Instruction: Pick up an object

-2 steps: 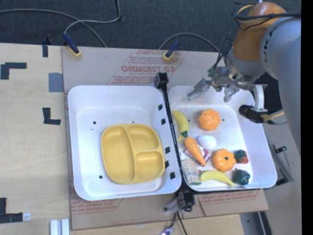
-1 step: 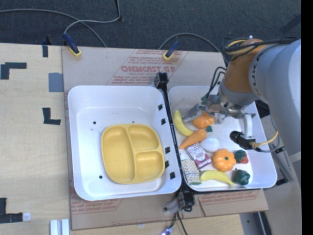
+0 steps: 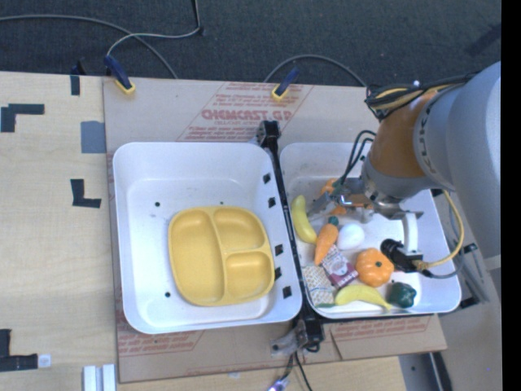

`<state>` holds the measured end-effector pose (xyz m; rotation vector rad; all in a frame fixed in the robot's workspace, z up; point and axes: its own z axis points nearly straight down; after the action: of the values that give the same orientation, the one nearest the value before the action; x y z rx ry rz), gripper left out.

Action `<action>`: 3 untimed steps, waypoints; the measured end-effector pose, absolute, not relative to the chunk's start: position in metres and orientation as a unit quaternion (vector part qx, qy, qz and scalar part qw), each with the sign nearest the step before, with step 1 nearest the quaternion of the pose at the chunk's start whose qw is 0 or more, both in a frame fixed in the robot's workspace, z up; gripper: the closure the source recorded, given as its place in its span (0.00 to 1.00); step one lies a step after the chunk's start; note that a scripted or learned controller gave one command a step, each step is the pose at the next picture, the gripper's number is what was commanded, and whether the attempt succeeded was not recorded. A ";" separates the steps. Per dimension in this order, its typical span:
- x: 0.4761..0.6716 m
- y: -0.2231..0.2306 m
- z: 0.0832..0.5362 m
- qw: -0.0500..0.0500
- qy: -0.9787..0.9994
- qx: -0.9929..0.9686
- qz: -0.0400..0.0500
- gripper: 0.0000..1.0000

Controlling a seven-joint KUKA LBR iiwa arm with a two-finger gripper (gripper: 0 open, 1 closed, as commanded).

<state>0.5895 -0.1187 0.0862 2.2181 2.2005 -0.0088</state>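
The grey arm's gripper (image 3: 348, 202) hangs low just above the small white egg-shaped ball (image 3: 351, 235), itself beside the orange plastic carrot (image 3: 325, 240), so a crowded grab may slip off the ball or nudge the carrot.

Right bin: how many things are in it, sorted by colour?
Yellow: 2, a banana by the divider and a banana at the front.
Orange: 2, a carrot and a pumpkin.
White: 1, an egg.
Green: 1, a dark vegetable.
Red and white: 1, a packet.
Total: 7
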 end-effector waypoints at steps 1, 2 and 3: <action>0.531 -0.107 0.085 0.002 0.706 0.708 -0.001 0.00; 0.623 -0.106 0.085 0.002 0.707 0.707 0.000 0.00; 0.669 -0.120 0.084 0.001 0.708 0.706 0.000 0.00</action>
<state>0.6687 -0.1197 0.0841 2.2174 2.2233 -0.0011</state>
